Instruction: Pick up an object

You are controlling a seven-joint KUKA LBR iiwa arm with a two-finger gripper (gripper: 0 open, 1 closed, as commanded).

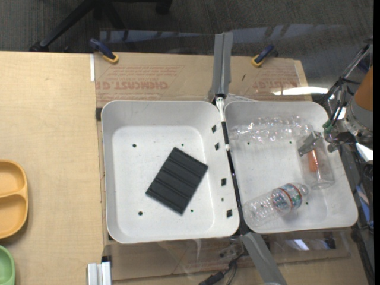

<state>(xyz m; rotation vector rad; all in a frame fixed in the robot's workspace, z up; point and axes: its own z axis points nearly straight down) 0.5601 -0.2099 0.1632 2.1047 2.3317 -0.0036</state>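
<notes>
A black ridged rectangular pad (177, 180) lies flat and skewed in the middle of the left bin (119, 117). In the right bin (341, 215) a clear plastic bottle (278, 202) lies on its side near the front. A crumpled clear plastic piece (270, 129) lies at the back. A small orange item inside a clear tube (314, 164) lies near the right wall. My gripper (320, 141) hangs over the right side of the right bin, just above the orange item's far end. The grey arm (359, 108) comes in from the right edge.
The bench top is light wood on the left, with an orange divided tray (10, 198) at its left edge and a green item (5, 266) below it. Cardboard (154, 76) lies behind the bins, held by two clamps. An office chair base stands on the floor at the back.
</notes>
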